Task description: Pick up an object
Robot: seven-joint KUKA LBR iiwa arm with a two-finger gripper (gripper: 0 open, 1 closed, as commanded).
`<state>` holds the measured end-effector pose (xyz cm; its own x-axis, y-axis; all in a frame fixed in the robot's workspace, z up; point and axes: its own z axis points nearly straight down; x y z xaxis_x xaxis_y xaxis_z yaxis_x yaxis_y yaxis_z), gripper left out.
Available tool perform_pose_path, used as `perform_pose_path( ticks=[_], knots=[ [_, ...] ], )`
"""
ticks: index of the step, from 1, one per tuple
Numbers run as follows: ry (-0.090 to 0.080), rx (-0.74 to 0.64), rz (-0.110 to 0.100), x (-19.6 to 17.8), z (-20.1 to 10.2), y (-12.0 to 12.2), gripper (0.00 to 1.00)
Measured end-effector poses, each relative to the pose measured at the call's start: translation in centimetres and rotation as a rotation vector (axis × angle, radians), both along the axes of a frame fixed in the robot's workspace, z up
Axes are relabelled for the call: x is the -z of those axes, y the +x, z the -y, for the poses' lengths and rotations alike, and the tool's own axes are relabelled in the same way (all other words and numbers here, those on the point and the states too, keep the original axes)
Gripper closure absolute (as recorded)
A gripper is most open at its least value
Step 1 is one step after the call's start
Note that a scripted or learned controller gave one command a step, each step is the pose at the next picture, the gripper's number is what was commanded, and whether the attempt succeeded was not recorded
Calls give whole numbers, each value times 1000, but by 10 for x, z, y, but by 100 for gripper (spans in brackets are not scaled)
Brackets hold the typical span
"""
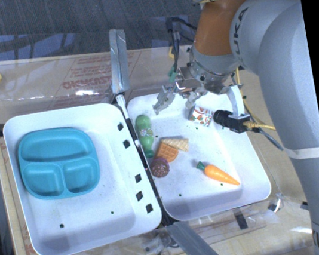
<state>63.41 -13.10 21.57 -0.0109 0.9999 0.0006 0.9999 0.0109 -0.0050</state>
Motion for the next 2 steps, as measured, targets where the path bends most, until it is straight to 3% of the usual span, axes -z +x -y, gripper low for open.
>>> perform_pose_path(
  ticks=[1,2],
  knots=[
    [1,-197,1,90,43,-31,0],
    [1,-237,2,124,10,-71,0]
  ],
)
